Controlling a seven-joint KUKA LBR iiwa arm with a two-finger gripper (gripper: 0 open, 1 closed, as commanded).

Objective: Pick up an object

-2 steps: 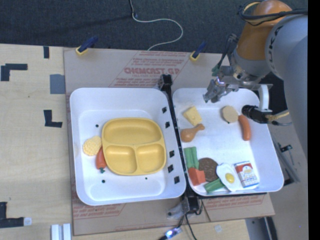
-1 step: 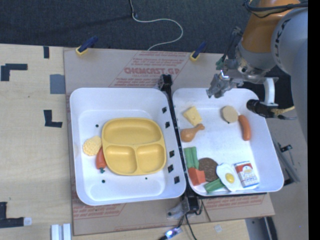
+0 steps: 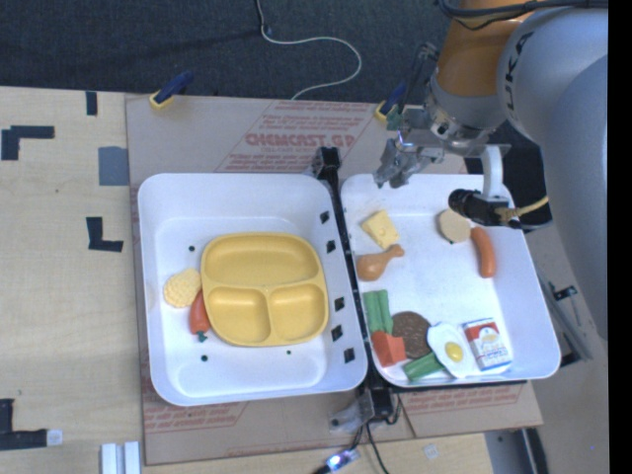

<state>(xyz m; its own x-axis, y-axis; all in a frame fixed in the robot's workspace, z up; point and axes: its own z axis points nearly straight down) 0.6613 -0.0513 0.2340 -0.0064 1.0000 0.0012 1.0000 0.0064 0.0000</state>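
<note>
Bench: brown board (image 3: 296,131), two white bins.
Left bin (image 3: 158,265): one yellow tray (image 3: 265,286), one corn (image 3: 182,288), one carrot (image 3: 199,316).
Right bin (image 3: 523,294): cheese (image 3: 380,229), a pale yellow wedge near the top left, under the claw.
Claw (image 3: 391,174): holds nothing; wide or narrow, cannot tell.

Two white bins (image 3: 158,294), one yellow tray (image 3: 265,287)

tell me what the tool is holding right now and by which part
Nothing is held. The tool hangs over the far edge of the right bin, short of the cheese wedge, with no object between its fingers.
</note>
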